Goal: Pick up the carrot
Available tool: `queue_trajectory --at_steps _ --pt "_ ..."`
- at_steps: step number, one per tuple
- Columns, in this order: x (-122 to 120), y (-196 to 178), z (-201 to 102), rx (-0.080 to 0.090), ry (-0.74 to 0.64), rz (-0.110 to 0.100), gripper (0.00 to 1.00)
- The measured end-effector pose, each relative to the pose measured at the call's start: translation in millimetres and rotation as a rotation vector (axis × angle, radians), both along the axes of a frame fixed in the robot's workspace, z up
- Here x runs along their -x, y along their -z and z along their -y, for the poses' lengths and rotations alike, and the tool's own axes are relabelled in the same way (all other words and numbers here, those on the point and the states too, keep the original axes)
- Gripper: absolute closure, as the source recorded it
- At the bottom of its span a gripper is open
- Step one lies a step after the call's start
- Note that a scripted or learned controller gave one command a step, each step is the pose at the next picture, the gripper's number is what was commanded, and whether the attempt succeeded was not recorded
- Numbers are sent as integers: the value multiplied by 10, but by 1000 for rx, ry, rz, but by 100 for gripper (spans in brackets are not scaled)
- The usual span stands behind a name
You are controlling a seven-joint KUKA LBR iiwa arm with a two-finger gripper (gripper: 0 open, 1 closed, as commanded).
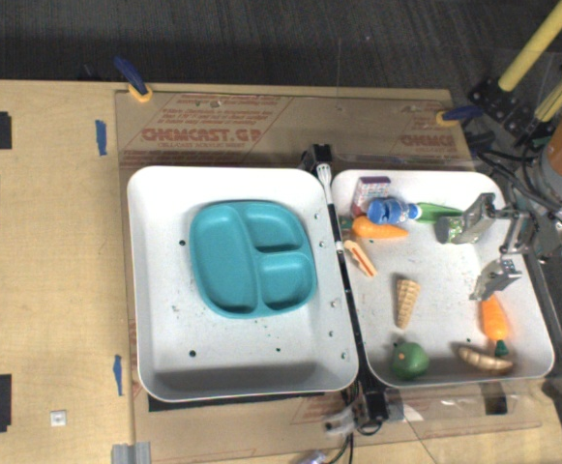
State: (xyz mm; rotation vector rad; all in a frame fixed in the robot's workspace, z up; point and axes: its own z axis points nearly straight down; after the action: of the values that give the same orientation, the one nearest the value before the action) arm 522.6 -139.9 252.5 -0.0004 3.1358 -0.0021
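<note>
Two shallow white bins side by side on a cardboard-covered bench. Left white bin: a teal plastic divided tray near its middle.

Right white bin, landmark for all places below. At its right side, just inside the right wall: the two-finger metal gripper, fingers spread apart, one fingertip towards the bin's upper right, the other lower down, nothing between them. Directly below the lower fingertip, close to it, whether touching not discernible: a small orange carrot with a green end, lying roughly upright along the right wall.

In the lower right corner: a brown elongated bread-like piece, just beneath the carrot. Along the lower edge, left of centre: a round green vegetable. Near the middle: a tan ice-cream cone. At the upper left corner: a purple-and-white small box, a blue toy piece, a second orange vegetable and a long green item. Against the left wall: a pale orange clip-like piece.
</note>
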Motion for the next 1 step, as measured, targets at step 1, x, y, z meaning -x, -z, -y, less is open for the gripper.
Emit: queue_trajectory --at_steps 1 --pt "-326 956 558 -3 52 -10 0"
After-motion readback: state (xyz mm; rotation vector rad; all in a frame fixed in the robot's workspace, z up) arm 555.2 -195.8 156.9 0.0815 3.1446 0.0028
